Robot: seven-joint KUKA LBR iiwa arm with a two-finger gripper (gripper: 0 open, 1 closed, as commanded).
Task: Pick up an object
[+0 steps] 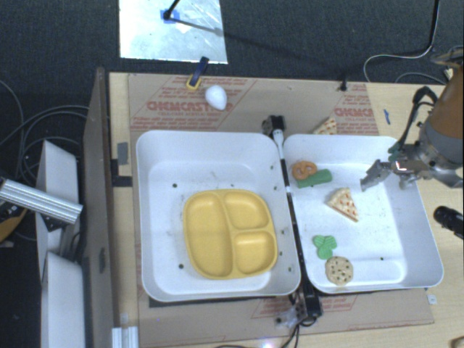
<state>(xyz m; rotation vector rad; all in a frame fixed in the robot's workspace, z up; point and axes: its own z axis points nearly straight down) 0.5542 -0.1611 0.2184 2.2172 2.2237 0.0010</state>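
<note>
Lying nearest the camera: cookie point(338, 270), at the near edge of the right bin point(428, 256), with a green piece point(324, 246) touching it just behind. Resting mid-bin: pizza wedge point(343, 204), likeliest pick target, long axis running from its upper-left corner down to the right. Sitting farther back against the divider: pretzel point(304, 170) touching a green block point(313, 179). Hovering to the right of the wedge and slightly beyond it: gripper point(388, 174), fingers spread apart, grasping nothing. Governing the coming move: wedge lying left of and nearer than the claw, near but apart, so probably calling for a short leftward, downward reach. Filling the left bin point(156, 158): yellow tray point(230, 233). Sitting beyond the bins on cardboard point(167, 100): white egg point(215, 96).
</note>
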